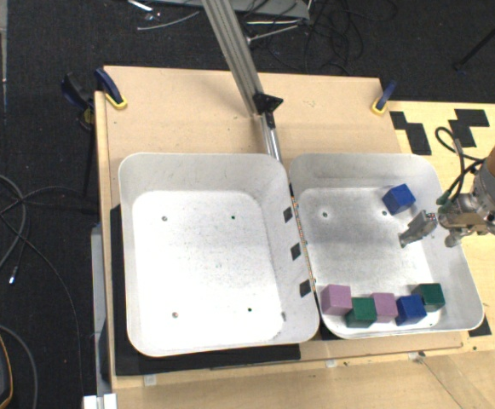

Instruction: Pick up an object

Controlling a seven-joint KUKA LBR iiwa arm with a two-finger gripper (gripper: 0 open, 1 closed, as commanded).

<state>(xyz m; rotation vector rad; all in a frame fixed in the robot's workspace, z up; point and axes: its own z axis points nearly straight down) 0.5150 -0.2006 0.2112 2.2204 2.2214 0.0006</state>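
Grey metal is what we meet first: our gripper (421,227) hangs over the right bin (349,254), near its right wall, and whether it is released or clenched we cannot tell. Nothing shows within its grasp.

Nearest to the gripper is a blue block (398,198), just up and to the left of it, lying alone and well apart from the rest. That makes it our best target, in our judgement: we should centre over it, turn the wrist to square with its faces, and come straight down so that we do not nudge it aside.

Farther from the gripper, along the near wall of the bin, stand five blocks in a crowded row: a purple block (337,297), a green block (363,310), a second purple block (385,306), a second blue block (410,308) and a second green block (432,295). They touch or nearly touch, so a grasp there risks a jam.

Left of the gripper's bin lies the left bin (204,254). Both rest on a wooden surface (196,109), held by clamps (111,90) at its far corners. Beyond that, dark carpet (34,58) with loose cables (0,220).
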